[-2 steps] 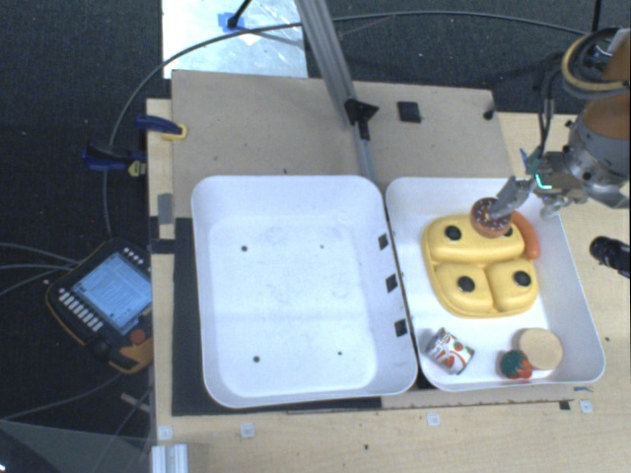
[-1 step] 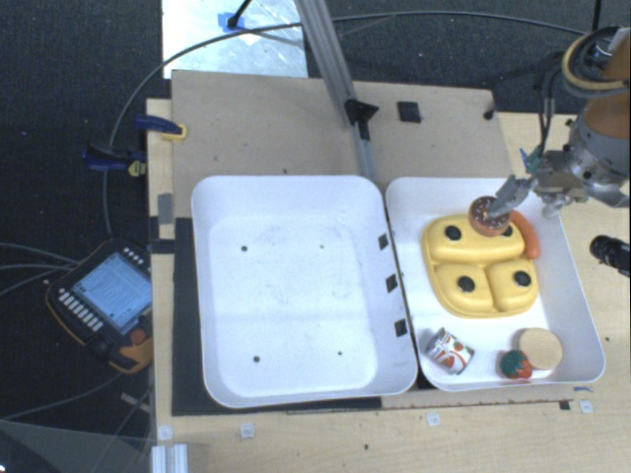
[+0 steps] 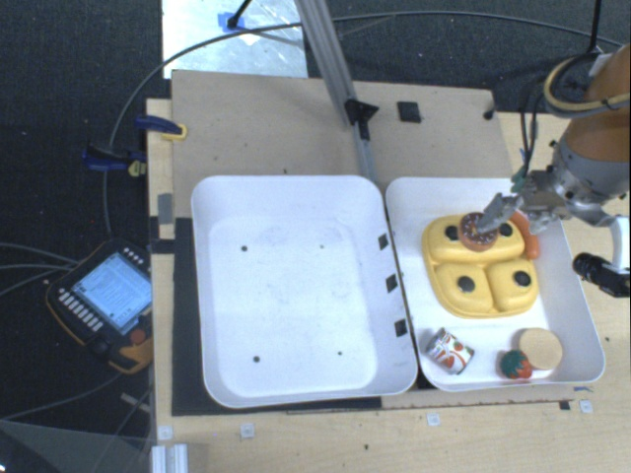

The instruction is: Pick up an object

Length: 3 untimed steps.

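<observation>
The right bin (image 3: 582, 294) holds a yellow moulded piece (image 3: 481, 274) with dark round holes. On its far edge sits a small brown ring-shaped thing (image 3: 478, 232). My gripper (image 3: 496, 211) reaches in from the right and hangs just above and right of that brown thing, its tip almost touching it. An orange thing (image 3: 531, 241) lies partly hidden behind the gripper, against the yellow piece's right side. Along the near edge lie a small red-and-white can (image 3: 450, 351), a tan round disc (image 3: 540, 347) and a green-and-red thing (image 3: 513, 365).
The left bin (image 3: 286, 284) stands beside the right one, with black clips (image 3: 391, 284) along their shared wall. A metal pole (image 3: 330, 57) slants across the back of the bench. A handheld control pendant (image 3: 104, 299) and cables lie on the floor at the left.
</observation>
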{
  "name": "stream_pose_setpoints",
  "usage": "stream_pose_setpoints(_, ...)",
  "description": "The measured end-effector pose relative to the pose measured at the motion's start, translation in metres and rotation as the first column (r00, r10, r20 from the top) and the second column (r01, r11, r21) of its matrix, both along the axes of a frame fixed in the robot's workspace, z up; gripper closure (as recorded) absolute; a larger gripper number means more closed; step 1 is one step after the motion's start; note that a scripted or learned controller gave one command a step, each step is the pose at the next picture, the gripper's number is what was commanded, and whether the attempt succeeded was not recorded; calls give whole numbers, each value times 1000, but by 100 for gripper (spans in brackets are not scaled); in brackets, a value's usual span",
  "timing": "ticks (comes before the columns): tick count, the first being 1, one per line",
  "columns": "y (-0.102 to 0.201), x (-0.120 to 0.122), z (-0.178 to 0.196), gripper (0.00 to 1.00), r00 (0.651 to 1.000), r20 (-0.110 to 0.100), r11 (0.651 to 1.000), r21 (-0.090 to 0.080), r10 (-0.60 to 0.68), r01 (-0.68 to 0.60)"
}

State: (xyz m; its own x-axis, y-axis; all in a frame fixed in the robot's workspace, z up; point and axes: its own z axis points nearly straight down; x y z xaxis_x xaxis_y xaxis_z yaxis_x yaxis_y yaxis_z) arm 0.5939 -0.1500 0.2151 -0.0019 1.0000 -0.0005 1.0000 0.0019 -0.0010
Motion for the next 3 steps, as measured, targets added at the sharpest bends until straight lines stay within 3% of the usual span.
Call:
stream_pose_setpoints(1, 0, -2, -63, 0, 1000, -3, 1000, 1, -1, 1)
stream_pose_setpoints(2, 0, 3, -89, 0, 1000, 14, 1000, 0, 5, -5)
stream_pose_setpoints(3, 0, 4, -78, 100, 1000, 18, 1000, 1, 4, -4)
